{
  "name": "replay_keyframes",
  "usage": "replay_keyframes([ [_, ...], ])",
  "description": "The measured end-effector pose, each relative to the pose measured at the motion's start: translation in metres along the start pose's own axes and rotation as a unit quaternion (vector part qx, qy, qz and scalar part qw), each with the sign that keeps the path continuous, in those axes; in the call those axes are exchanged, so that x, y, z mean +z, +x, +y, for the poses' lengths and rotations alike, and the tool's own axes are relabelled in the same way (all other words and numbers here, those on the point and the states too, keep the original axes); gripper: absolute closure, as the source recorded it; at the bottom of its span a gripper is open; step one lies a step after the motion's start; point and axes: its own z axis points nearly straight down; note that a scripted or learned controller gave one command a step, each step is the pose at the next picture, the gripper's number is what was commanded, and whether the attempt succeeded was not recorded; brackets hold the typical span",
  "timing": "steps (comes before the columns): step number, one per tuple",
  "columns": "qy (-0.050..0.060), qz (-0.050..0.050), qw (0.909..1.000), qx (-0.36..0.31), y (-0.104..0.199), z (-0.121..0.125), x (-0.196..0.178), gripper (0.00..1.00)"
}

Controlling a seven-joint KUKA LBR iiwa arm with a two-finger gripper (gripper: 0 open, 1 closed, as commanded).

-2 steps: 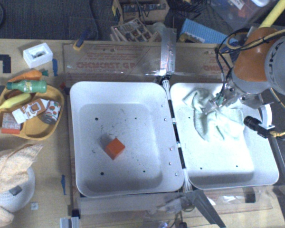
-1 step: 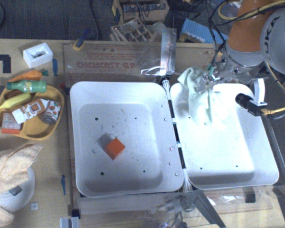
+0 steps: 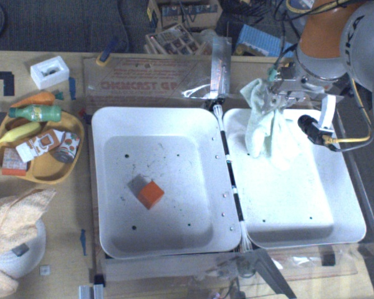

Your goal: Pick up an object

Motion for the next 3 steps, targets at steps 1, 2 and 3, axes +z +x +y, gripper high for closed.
replay_keyframes([
  [1, -0.001, 0.000, 0.9975, -0.071, -0.057, -0.001, -0.004, 1.00],
  [2, 0.003, 0.001, 0.9938, -0.111, -0.116, -0.007, 0.058, 1.00],
  [3, 0.000, 0.000, 0.9913, -0.131, -0.064, 0.000, 0.024, 1.00],
])
